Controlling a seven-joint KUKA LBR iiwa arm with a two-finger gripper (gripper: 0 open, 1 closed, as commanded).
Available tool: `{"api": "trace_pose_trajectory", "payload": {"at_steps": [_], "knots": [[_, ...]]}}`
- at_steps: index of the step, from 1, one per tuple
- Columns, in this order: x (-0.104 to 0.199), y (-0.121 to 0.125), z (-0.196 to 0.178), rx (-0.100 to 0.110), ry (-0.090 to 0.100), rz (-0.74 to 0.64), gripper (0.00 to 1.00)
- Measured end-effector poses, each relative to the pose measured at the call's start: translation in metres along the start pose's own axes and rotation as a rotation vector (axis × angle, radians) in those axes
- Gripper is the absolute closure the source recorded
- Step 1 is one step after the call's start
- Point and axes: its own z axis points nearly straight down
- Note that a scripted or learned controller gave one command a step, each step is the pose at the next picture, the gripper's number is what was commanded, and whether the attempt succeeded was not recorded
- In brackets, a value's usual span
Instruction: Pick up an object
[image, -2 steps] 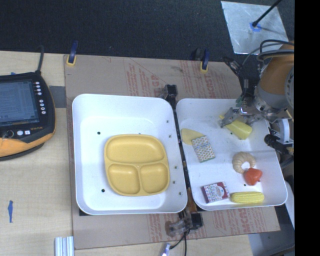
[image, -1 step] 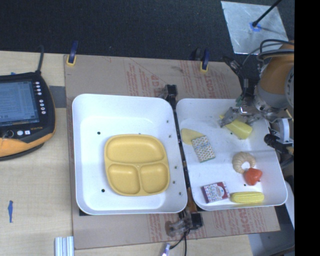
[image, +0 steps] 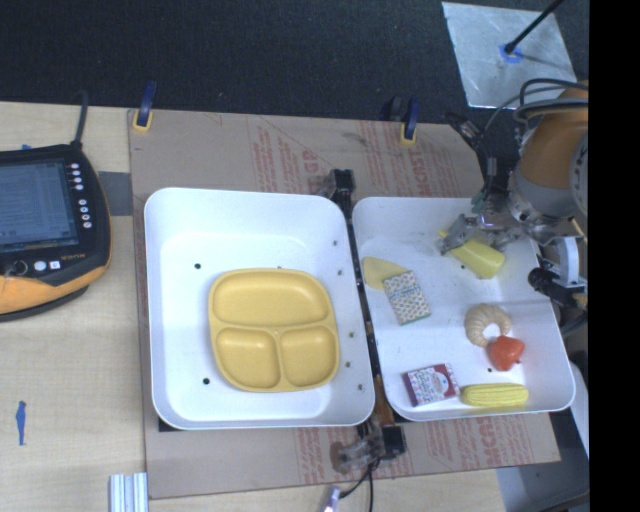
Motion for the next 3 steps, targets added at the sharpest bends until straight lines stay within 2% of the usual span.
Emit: {"api": "trace_pose_trajectory", "payload": {"at_steps": [1,2,3], "knots": [[0.000,0.000,0.000,0.000,0.000,0.000,0.00],[-0.001,0.002,-0.073,-0.009,-0.002,0.001,0.00],[0.005,-0.002,0.003,0.005,0.000,-0.002,0.00]]}}
